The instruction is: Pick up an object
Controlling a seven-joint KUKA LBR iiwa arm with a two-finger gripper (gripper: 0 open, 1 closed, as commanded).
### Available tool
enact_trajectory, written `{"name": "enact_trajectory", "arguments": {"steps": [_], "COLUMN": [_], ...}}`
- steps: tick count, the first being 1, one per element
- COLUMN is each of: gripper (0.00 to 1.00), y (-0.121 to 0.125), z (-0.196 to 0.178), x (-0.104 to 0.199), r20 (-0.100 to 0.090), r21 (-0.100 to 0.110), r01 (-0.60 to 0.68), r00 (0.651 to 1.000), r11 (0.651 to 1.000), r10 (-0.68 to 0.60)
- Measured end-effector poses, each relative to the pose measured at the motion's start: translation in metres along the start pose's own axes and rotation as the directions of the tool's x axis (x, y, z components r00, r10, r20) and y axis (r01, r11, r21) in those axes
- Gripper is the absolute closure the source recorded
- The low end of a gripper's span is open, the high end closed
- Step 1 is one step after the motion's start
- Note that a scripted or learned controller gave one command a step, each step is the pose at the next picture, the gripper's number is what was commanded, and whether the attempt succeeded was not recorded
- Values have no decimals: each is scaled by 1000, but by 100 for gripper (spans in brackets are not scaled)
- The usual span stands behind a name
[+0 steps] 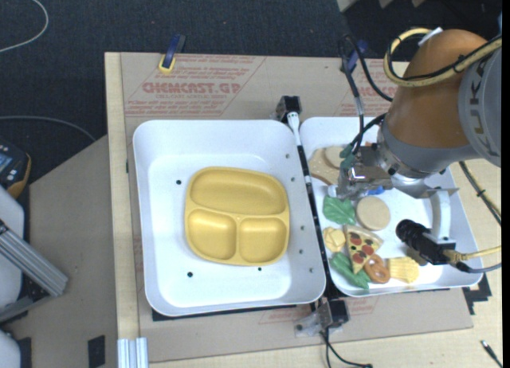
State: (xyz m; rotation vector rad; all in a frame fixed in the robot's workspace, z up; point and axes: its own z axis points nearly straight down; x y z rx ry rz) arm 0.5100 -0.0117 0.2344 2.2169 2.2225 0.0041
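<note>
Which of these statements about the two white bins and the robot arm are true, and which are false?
1. A yellow divided tray lies in the left bin. True.
2. The gripper is over the left bin. False: it is over the right bin, above the toy food.
3. A pizza slice lies in the right bin. True.
4. The yellow tray has five compartments. False: it has three.
5. A round cookie lies beside a green leaf. True.
</note>
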Motion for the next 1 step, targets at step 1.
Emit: {"name": "enact_trajectory", "arguments": {"steps": [1], "gripper": [100], "y": [-7], "z": [13], "x": [-15], "r20": [0], "r21": [7], "r01": [-5], "r00": [1000], "r11": [1000], "r10": [5]}}
